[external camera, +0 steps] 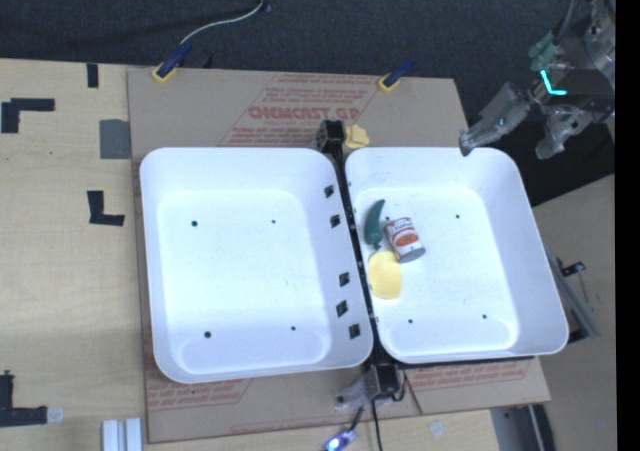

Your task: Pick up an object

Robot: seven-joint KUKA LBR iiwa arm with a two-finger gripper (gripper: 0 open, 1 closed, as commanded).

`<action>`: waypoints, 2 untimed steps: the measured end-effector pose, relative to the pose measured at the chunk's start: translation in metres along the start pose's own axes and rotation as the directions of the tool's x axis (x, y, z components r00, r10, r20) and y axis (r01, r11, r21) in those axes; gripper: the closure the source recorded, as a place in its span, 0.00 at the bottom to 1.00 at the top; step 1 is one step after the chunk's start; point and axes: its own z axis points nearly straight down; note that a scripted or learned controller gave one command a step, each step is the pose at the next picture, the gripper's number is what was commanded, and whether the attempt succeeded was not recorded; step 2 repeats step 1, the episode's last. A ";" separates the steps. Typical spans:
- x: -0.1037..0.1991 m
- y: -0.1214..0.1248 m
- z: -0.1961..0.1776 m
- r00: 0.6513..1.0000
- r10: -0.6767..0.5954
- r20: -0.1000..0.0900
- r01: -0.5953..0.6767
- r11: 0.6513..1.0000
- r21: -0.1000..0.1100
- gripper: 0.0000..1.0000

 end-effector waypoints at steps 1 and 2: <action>0.000 0.000 -0.010 1.000 -0.001 0.001 0.001 1.000 -0.001 1.00; 0.000 0.000 -0.010 1.000 -0.001 0.001 0.001 1.000 -0.001 1.00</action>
